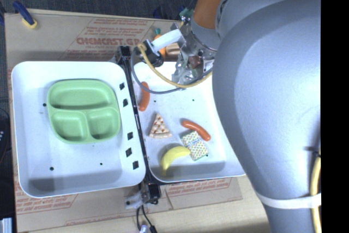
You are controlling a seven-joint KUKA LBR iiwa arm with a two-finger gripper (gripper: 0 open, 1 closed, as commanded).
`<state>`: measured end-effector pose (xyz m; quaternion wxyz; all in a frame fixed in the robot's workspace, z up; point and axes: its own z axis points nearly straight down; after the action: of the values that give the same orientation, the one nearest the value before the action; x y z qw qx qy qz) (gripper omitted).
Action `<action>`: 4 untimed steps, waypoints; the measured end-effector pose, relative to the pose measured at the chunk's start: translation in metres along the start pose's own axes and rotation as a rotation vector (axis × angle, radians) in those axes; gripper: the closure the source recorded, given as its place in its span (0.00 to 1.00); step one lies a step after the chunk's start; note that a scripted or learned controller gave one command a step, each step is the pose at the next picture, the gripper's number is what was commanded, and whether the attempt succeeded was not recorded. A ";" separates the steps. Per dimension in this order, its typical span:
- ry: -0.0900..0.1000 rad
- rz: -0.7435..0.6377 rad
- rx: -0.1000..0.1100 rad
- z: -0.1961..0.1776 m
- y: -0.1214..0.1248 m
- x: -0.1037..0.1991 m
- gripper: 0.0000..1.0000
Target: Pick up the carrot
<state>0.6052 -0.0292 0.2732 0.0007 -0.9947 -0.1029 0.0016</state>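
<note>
Orange carrot (pixel 144 95) lies in the right bin (pixel 218 169) against its left wall, below-left of the pincer (pixel 184 75), long axis near upright, narrow tip pointing down. The pincer's opening cannot be told.

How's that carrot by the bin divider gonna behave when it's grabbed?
The carrot looks like a smooth, rounded toy, so probably stiff, light and a bit slippery. Being long and round, it may roll. It lies close to the right bin wall, likely cramping the hand.

Arm (pixel 272 90) covers right bin's (pixel 180 172) right side and far corner; jaws lost among cables, state not discernible; table (pixel 82 30) cut off at the left edge.
</note>
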 end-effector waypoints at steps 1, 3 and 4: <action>-0.002 -0.076 0.000 0.008 -0.049 0.011 1.00; 0.000 -0.218 0.001 -0.039 -0.023 -0.115 1.00; -0.003 -0.157 0.003 0.083 -0.081 -0.115 1.00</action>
<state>0.4753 0.0269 0.1907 0.0021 -0.9835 -0.1807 0.0033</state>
